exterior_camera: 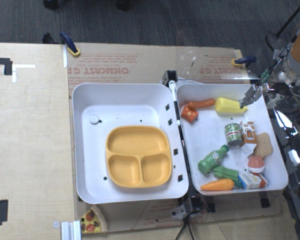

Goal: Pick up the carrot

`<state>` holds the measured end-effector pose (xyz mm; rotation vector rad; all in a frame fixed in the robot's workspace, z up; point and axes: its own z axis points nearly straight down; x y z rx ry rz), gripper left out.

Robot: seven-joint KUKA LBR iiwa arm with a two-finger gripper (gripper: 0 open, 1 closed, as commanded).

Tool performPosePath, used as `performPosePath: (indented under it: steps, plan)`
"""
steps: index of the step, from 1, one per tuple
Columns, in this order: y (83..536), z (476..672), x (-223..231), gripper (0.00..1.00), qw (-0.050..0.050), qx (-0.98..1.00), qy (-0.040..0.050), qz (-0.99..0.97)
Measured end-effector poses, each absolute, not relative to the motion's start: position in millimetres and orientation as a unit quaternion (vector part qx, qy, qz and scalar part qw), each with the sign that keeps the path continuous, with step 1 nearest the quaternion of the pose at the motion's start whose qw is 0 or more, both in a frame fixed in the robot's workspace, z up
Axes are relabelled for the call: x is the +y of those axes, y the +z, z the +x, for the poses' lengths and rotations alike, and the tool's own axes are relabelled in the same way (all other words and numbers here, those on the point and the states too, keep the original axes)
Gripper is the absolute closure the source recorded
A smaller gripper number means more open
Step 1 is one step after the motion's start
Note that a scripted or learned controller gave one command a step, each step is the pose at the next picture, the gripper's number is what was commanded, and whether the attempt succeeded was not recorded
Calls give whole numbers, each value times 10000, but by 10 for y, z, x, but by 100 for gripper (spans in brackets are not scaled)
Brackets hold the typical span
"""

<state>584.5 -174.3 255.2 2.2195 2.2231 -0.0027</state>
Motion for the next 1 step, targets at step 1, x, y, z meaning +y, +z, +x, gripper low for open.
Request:
performPosePath:
  steps: [1]
  plan:
    - [1909,5929,-838,0,-4,7126,-9,7015]
